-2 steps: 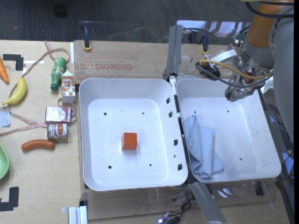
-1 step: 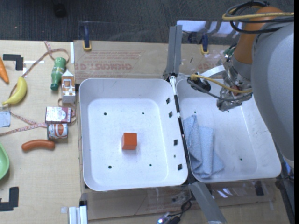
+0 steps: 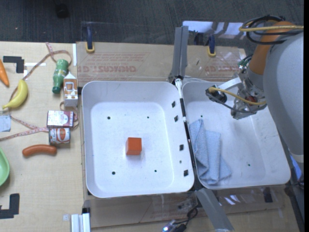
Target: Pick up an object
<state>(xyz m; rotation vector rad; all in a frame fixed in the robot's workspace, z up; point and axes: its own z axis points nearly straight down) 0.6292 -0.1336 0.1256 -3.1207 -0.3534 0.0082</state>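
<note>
Crumpled at the near side of the right bin (image 3: 270, 178), a blue cloth (image 3: 208, 154) lies untouched. Nothing has been lifted yet, so the whole pick seems left to do. An orange block (image 3: 134, 146) sits mid-floor in the left bin (image 3: 96, 178), well apart from the gripper (image 3: 241, 111), which hangs above the right bin's far part, beyond the cloth; its state cannot be told.

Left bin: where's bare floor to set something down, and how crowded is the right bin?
Left bin: only the orange block near centre; floor is bare all round it. Right bin: blue cloth along its left wall, gripper over its upper part.
</note>
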